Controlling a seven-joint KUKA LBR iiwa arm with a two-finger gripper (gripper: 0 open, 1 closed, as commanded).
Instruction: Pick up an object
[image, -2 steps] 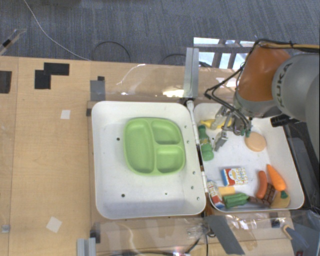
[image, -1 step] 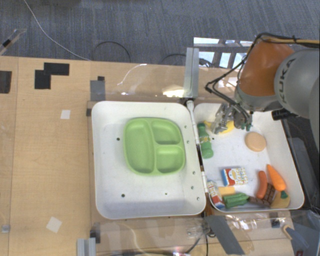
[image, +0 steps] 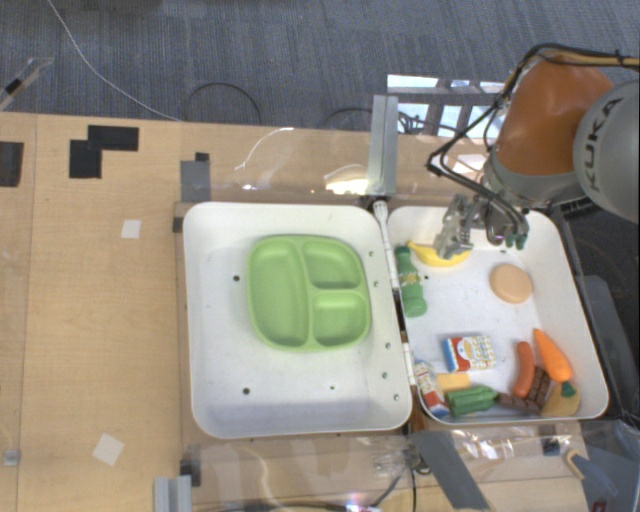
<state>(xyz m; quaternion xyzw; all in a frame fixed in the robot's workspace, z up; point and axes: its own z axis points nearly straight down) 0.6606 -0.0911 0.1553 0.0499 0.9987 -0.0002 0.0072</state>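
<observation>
We are logging two white bins lying side by side on the bench: the left bin (image: 215, 390) and the right bin (image: 580, 330). The left bin is holding a green plate (image: 305, 292) with three compartments, sitting slightly toward 12 o'clock of the bin's centre. The arm (image: 560, 120), grey with an orange band, is reaching in from 3 o'clock and hanging over the right bin's 12 o'clock end. Its gripper (image: 455, 240) is pointing down directly over a yellow banana (image: 440, 255), which is lying near the bin's 11 o'clock corner; we cannot tell whether the gripper is spread, closed or clamped on anything, nor whether it is touching the banana. Along the bin's 9 o'clock wall a green bottle (image: 407, 282) is lying lengthwise, just beside the banana. A tan disc (image: 512, 284) is resting toward 2 o'clock, apart from the rest. Near the bin's centre a small box (image: 468, 352) with red and blue print is lying flat. At 6 o'clock we are counting a green block (image: 470, 400), with a yellow piece (image: 452, 381) touching it. Toward 5 o'clock an orange carrot (image: 552, 356) and a red sausage (image: 524, 369) are lying close together.
</observation>
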